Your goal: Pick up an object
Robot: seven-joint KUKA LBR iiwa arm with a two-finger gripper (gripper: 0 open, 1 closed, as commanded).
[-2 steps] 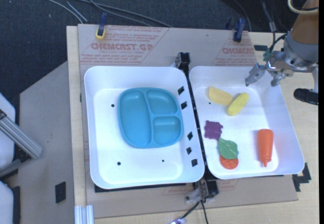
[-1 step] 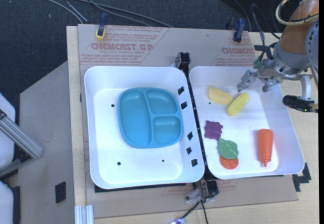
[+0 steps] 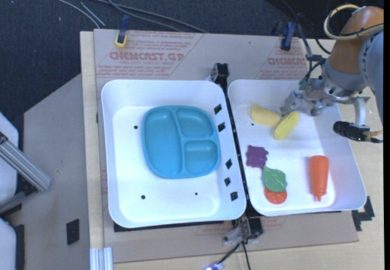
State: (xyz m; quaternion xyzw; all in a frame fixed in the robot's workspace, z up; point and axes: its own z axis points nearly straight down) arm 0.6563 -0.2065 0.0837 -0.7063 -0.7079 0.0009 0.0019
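The right bin [image 3: 341, 141] holds several toy foods. A yellow corn cob [image 3: 286, 125] lies tilted near the bin's far middle, and a pale yellow wedge [image 3: 264, 115] lies just to its left. Further toward the front are a purple grape cluster [image 3: 256, 156], a green leaf on a red piece [image 3: 275, 184] and an orange carrot [image 3: 319, 176]. My gripper [image 3: 297, 104] hangs low over the bin's far side, right at the upper end of the corn cob. I cannot tell whether it touches the cob.
The left bin [image 3: 122, 159] holds a blue sectioned plate [image 3: 180, 141]. A black divider with clips [image 3: 228, 141] runs between the two bins. The grey and orange arm [image 3: 353, 49] comes in from the upper right. Cables lie beyond the board.
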